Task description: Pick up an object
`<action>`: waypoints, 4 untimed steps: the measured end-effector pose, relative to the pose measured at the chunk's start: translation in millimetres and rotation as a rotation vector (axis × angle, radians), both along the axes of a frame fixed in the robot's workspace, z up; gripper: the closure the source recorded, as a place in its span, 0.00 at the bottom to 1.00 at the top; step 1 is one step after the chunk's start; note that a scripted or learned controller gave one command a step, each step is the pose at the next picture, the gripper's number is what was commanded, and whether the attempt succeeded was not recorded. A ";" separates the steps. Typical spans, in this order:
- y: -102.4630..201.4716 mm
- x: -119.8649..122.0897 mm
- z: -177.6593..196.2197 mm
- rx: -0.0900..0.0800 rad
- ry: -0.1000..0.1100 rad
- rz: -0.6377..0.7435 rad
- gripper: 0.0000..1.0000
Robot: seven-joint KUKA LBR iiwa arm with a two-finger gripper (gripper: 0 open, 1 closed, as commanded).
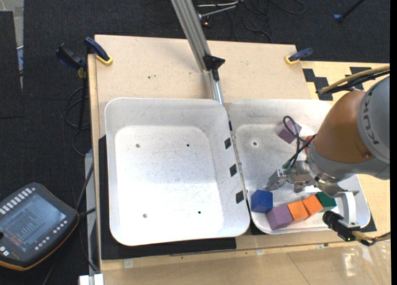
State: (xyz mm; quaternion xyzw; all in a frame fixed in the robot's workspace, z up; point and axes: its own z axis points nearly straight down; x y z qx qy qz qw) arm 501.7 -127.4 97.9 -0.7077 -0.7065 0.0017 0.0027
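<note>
While the grey arm with its orange band (347,138) leans in over the right-hand shallow white bin (257,138), you have nothing lifted yet as far as the view shows. The jaws (280,180) sit low inside that bin, just above the blocks; whether they are spread or pressed together you cannot tell, the metal parts blur together.

Candidates, all in the right bin:
- small blue cube (261,201), near the front left corner, just below the jaws
- purple block (278,217), just beside the blue one
- orange block (298,209), touching or nearly touching the purple
- green block (326,201), partly hidden by the wrist
- mauve block (288,131), apart from the rest, toward the back

Judgement: approach stage; grasp and lift remain. The blue cube looks the nearest target.

The left-hand white bin (124,116) lies alongside. Both rest on a pale wooden counter (155,61), clamped at its back corners. Black carpet around; a handheld pendant (31,225) lies at lower left; a slanted aluminium rail (189,20) crosses the back.
</note>
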 end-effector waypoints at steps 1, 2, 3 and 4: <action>-0.1 2.0 13.5 -0.001 -0.007 0.001 1.00; -8.4 -2.0 69.8 -0.003 -0.012 0.001 1.00; -16.4 -0.5 130.3 -0.004 -0.014 0.004 1.00; -16.3 0.6 141.9 -0.003 -0.009 0.004 1.00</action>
